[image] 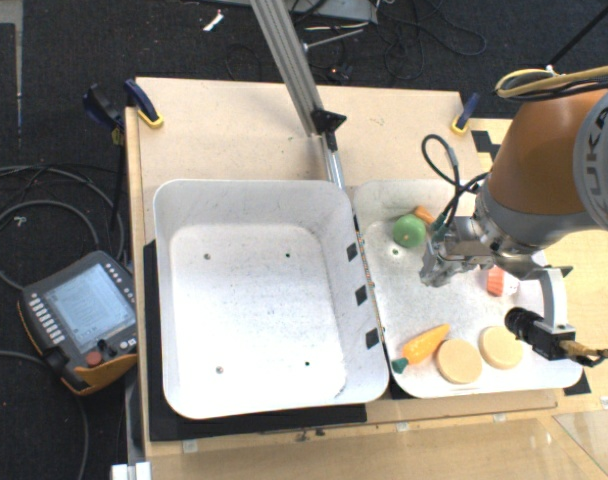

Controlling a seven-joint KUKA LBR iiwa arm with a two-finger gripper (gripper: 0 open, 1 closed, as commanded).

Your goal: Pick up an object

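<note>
1. The task's things lie in the right bin [384,230]. The green ball [409,230] sits nearest the pincer [434,270] — just up and to the left of it, apart from its tip.
2. A small orange piece [423,214] touches the green ball's upper right edge, above the pincer.
3. A small red-orange block [496,284] lies to the right of the pincer, partly behind the wrist hardware.
4. Below the pincer, near the front wall of the bin, an orange carrot [424,345] lies at a slant; its green end points down-left.
5. Just right of the carrot are two tan round discs [461,360], side by side, the second [501,347] further right.
6. The pincer hangs low over bare bin floor between the green ball and the carrot. Whether it is spread or pressed together I cannot tell — its tip is too small and shadowed, and nothing shows clearly within it.
7. The left bin [249,293] lies well to the left of the pincer.
8. Far to the left, off the bench, a teach pendant [79,313] rests on the dark floor.
</note>
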